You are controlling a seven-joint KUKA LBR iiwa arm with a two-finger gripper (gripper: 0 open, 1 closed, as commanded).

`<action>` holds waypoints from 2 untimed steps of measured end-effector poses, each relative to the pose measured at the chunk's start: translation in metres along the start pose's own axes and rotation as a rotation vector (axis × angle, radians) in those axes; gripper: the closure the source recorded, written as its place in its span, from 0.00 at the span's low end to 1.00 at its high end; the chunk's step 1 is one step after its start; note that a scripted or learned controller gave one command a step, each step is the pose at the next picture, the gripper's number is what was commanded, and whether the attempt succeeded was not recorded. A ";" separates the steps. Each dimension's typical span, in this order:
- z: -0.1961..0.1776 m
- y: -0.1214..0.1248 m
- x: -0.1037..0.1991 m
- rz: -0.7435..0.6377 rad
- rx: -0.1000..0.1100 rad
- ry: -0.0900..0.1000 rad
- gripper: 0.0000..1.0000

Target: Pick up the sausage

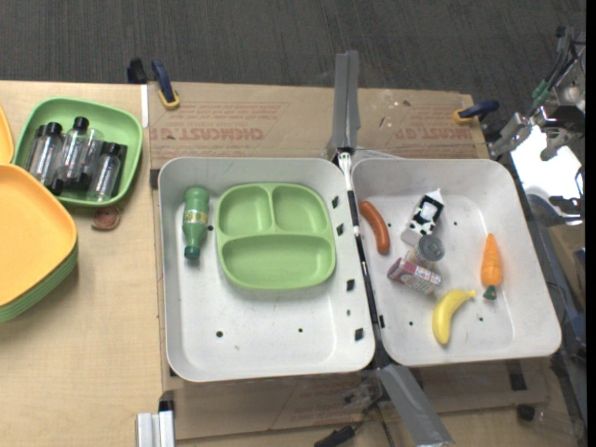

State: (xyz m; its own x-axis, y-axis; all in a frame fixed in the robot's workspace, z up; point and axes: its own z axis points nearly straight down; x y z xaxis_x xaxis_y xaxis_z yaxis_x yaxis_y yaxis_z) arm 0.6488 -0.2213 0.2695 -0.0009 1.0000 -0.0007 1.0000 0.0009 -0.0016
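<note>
sausage by the left wall of the right bin

the sausage (375, 225) lies in the right bin (521, 338), near its left edge. the gripper (559, 110) sits past the bin's top right corner; can't tell its grip.

Two bins (177, 343), one sausage (376, 225), one banana (449, 314), one carrot (491, 261).

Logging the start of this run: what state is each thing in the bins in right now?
sausage: lying flat by the right bin's left wall, untouched
green bottle: lying on its side, left bin
divided plate: right way up, nothing in it
banana: lying flat
carrot: lying flat
</note>
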 end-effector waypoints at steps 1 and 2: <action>0.139 -0.018 0.001 -0.071 0.000 0.001 0.00; 0.179 -0.070 0.009 -0.033 0.002 0.015 0.00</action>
State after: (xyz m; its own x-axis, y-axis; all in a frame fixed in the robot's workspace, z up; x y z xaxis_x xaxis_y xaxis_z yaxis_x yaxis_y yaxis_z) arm 0.5786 -0.2121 0.0909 -0.0337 0.9993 0.0140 0.9994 0.0338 -0.0035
